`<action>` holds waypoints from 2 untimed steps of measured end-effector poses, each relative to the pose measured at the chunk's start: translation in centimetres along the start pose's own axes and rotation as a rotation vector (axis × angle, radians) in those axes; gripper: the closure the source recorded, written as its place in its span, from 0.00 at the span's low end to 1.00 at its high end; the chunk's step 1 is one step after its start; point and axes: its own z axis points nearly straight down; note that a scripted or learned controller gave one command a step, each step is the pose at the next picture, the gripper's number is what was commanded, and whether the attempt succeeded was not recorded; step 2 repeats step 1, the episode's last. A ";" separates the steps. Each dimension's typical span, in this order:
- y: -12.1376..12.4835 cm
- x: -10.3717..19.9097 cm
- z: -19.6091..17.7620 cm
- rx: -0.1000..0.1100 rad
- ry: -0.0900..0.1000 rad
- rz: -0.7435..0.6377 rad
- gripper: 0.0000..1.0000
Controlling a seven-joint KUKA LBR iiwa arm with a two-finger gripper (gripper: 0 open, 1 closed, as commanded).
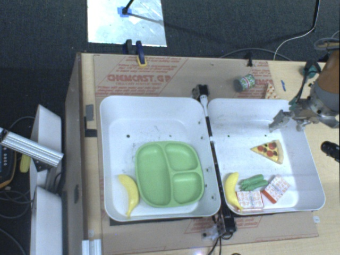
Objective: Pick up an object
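My gripper [287,122] hangs over the back right part of the right bin [234,113], its two fingers spread open with nothing between them. A toy pizza slice [268,151] lies on the bin floor, a little in front of and to the left of the gripper. Along the bin's front edge lie a yellow banana [231,190], a green pea pod [252,182] and two red-and-white boxes [249,200] [276,189]. The left bin [122,116] holds a green divided plate [170,173] and a second banana [129,194].
A small grey-green can [245,82] lies on the cardboard behind the right bin, with a small patterned piece [270,91] beside it. A black divider [208,132] runs between the bins. Cables trail at the back right.
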 end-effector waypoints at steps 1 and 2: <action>-1.8 0.1 9.1 -0.004 0.003 0.002 0.00; -1.8 0.1 9.1 -0.004 0.003 0.002 0.00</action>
